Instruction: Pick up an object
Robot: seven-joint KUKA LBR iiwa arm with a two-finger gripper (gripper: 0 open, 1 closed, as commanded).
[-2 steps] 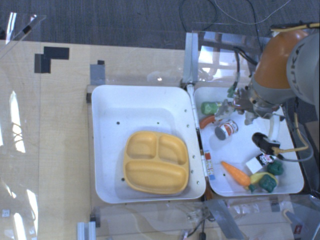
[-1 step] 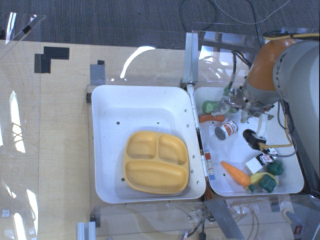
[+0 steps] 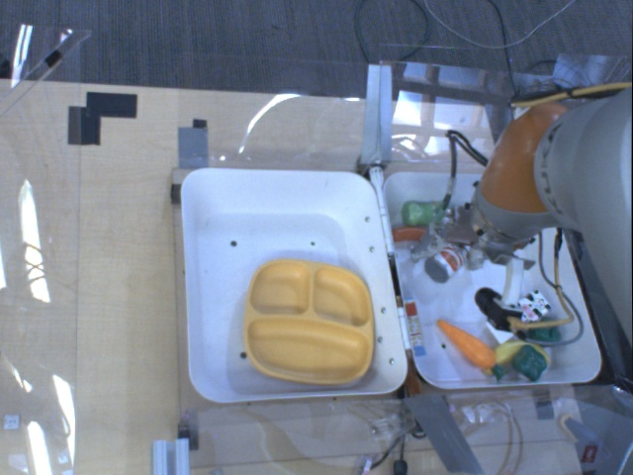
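We saw a yellow tray [image 3: 309,320] in the left bin [image 3: 208,265]. In the right bin [image 3: 586,362] lay a green piece [image 3: 420,212], a small can [image 3: 444,263] under the gripper [image 3: 465,250], a carrot [image 3: 466,344] nearer the front. We could not tell the gripper's state. The can looked light, stiff, slick; we judged its round sides the place to pinch.

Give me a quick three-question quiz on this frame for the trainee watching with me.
1. True or false: the yellow divided tray lies in the left bin.
2. Which bin holds the carrot?
3. The arm hangs over: A) the left bin, B) the right bin, C) the bare bench.

Key: 1 true; 2 the right bin, near its front edge; 3 B.
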